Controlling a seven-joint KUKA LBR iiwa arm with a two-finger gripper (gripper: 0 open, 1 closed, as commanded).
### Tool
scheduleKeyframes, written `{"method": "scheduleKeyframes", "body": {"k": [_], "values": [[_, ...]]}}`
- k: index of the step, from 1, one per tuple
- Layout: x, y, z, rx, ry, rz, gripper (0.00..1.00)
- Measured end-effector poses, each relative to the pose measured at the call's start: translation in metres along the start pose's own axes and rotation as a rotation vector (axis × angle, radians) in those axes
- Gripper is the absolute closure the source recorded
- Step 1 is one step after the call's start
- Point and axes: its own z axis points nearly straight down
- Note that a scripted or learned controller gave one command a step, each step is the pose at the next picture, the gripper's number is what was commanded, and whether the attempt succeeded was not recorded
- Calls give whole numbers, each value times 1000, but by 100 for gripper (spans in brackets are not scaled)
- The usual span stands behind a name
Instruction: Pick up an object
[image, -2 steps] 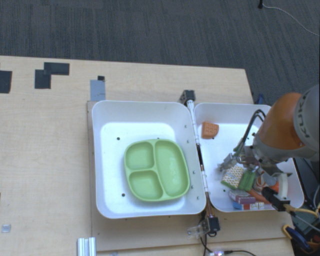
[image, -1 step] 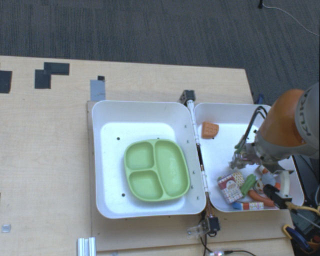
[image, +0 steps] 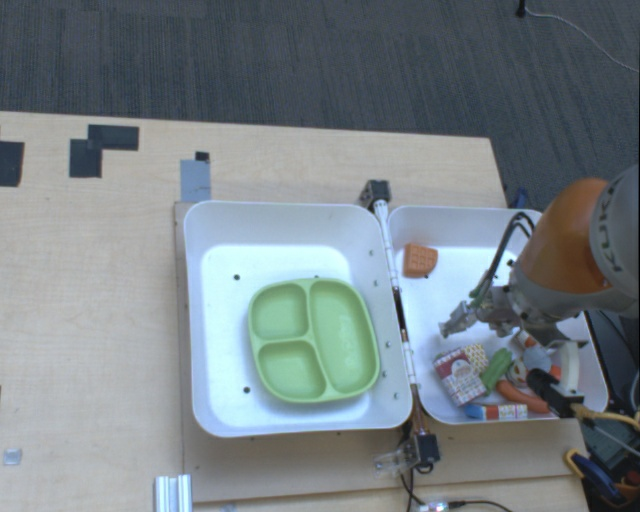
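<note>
On the pale wooden counter (image: 100, 330) two shallow white bins sit side by side. The left bin (image: 215, 300) carries a light green divided plate (image: 314, 340) with three compartments, lying flat near the bin's middle. The right bin (image: 450, 285) holds the loose things: an orange waffle-textured piece (image: 420, 260) lies alone near its far left corner, well apart from the rest, and a cluster lies along its near edge, made up of a red and white printed packet (image: 462, 373), a green piece (image: 496, 367) just beside it, an orange-red piece (image: 522, 393) and a marker-like stick (image: 500, 410) against the near wall.

The arm (image: 572, 245), grey with its orange band, reaches in from the right and hangs over the right bin. The jaws (image: 462, 320) point toward the left, low over the bin floor, just above and to the far side of the packet. Their metal tips look slightly spread, but the view is too coarse to be sure, so I cannot tell whether they are parted or pressed together; nothing is visible between them. The packet and the green piece lie just beside the jaws, on the near side; whether they touch cannot be told.
</note>
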Motion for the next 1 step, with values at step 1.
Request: {"method": "scheduleKeyframes", "body": {"k": [1], "values": [[1, 1, -10, -3, 0, -1, 100]]}}
